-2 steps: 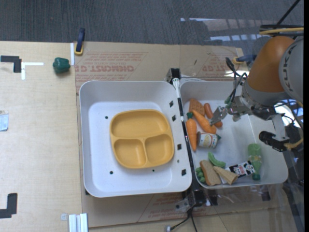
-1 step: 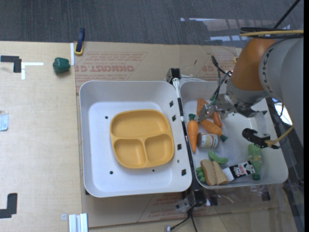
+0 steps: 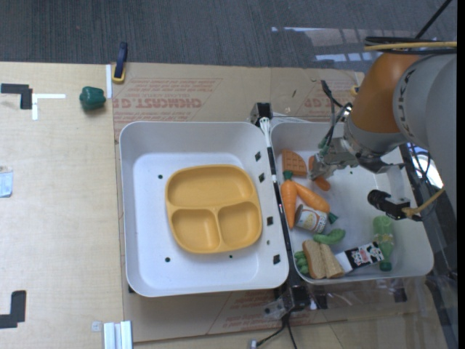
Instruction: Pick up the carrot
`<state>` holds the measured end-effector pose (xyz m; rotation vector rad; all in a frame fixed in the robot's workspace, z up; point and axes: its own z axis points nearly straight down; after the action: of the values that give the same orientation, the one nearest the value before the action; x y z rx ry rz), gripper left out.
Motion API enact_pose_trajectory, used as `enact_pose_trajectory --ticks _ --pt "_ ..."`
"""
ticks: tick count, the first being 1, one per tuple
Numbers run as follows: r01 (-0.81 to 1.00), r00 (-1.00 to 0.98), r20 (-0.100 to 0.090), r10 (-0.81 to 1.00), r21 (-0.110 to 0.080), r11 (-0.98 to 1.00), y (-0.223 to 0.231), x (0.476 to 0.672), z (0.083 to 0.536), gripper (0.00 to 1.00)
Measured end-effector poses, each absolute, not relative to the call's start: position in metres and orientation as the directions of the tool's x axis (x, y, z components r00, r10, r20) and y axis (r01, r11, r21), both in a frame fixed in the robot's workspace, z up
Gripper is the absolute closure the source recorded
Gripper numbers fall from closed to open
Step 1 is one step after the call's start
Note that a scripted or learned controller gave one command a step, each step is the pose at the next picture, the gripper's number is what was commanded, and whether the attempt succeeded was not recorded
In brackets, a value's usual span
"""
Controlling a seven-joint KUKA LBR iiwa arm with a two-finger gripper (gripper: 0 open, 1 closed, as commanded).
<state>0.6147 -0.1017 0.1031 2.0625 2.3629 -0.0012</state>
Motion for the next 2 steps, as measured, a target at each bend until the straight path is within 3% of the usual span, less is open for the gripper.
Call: enact_pose_trajectory --ticks 1,2 --pt "0.991 -0.135 -0.004 0.991 0.001 0.135 -0.102 0.614 0.102 0.00" --pt "0.987 0.159 0.000 0.987 -0.006 -0.159 -0.113 0.560 0.091 0.00"
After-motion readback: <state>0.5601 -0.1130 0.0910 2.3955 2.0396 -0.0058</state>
